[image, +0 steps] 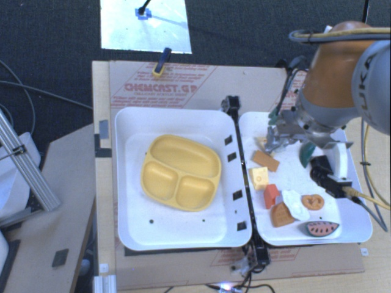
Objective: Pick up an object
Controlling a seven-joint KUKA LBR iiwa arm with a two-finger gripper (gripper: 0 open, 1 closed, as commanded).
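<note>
Because the arm reached in from the right of the frame, the pincer (276, 136) hung low over the upper left part of the right bin (360, 227), close to where the small food pieces were crowded. Whether it was spread or pressed together could not be told — the wrist and its cabling hid the tips — and nothing could be seen held in it.

The likeliest target was the tan bread-like piece (265, 160), lying just below and left of the pincer, with a paler piece (261, 143) tucked beside it at the bin's left wall. Below these sat a yellow cube (260, 177) and a red piece (270, 196), then a brown wedge (281, 215), a white lump (295, 204), a pretzel-like ring (313, 201) and a watermelon slice (321, 229) toward the lower right. Packed so near each other, they probably left little room for a clean descent.

The left bin (131, 182), in the middle of the frame, carried only a yellow divided plate (181, 171), lying flat and well apart from the arm — seemingly a place to set things, not the thing to lift. Both bins rested on the counter (72, 163).
</note>
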